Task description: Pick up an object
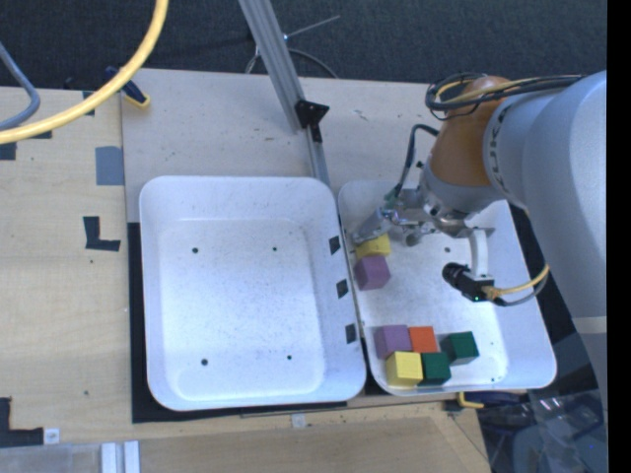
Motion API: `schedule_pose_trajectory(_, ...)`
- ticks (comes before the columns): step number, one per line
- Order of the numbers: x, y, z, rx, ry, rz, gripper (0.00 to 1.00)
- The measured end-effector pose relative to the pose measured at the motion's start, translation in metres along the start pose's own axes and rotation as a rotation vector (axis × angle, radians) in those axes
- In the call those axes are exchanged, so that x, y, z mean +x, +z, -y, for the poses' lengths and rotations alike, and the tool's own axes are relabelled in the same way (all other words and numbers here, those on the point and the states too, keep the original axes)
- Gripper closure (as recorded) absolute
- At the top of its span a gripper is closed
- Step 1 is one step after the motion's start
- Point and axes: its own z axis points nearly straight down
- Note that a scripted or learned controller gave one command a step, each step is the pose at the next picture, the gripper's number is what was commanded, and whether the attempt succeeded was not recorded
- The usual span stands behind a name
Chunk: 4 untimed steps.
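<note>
The claw point(380, 227) is hanging low over the upper left part of the right bin point(513, 264), at the end of the grey arm point(532, 146) with its orange band point(458, 156). Whether it is open or closed cannot be told from this slant. A yellow block point(373, 246) is sitting directly under the claw tip, apparently touching it, though no grip can be confirmed. A purple block point(372, 273) is lying just below the yellow one, touching it. Five more blocks are clustering at the bin's near edge (all packed close together): a purple cube point(392, 339), an orange cube point(423, 339), a dark green cube point(459, 346), a yellow cube point(403, 368) and a green cube point(435, 367). The left bin point(177, 205) is standing beside it on the table point(59, 264). A yellow hose point(108, 92) is curving across the table's far left.
</note>
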Motion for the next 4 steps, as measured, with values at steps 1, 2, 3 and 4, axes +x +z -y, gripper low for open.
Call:
schedule_pose_trajectory(1,-0.023,0.005,0.003,0.014,0.009,0.016,0.00)
schedule_pose_trajectory(2,-0.066,-0.003,0.095,0.018,0.019,0.018,0.00)
schedule_pose_trajectory(3,-0.062,-0.013,0.092,0.014,0.013,0.016,1.00)
schedule_pose_trajectory(4,-0.043,0.004,0.062,0.012,0.009,0.016,1.00)
